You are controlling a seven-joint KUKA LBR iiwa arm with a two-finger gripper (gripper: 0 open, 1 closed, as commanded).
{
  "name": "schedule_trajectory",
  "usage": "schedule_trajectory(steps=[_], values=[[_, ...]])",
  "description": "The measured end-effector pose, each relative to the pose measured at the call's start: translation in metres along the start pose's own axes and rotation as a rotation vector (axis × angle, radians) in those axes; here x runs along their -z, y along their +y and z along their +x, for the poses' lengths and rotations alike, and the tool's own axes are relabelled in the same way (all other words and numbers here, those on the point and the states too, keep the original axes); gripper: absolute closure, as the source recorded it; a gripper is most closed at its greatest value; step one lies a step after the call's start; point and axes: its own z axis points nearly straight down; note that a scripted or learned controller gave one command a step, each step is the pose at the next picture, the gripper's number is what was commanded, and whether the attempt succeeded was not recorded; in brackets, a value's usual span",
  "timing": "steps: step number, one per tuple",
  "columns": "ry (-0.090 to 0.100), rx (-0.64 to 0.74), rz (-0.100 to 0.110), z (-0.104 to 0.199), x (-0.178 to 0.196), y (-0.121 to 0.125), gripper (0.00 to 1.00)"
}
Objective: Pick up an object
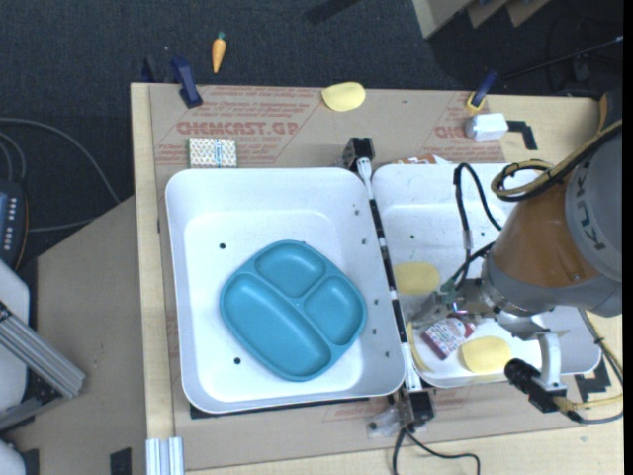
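The right bin (425, 201) holds a pale yellow round piece (415, 277) by its left wall. A second yellow piece (485, 354) lies near the front, and a small red-and-white packet (442, 337) sits between them. My gripper (441, 310) is low in this bin, just above the packet and right of the first yellow piece. The grey and orange arm (544, 250) covers the bin's right half. The left bin (198, 206) holds a blue divided plate (292, 308).
On the bench behind the bins lie a yellow lump (343, 96), a patterned packet (213, 151) and a small white box (488, 125). Blue clamps (185, 82) grip the board's far edge. A black cable (470, 201) loops over the right bin.
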Motion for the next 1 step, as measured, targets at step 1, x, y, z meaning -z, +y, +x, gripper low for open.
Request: schedule_trajectory(steps=[1], values=[[0.0,0.0,0.0,-0.0018,0.0,-0.0001,0.0]])
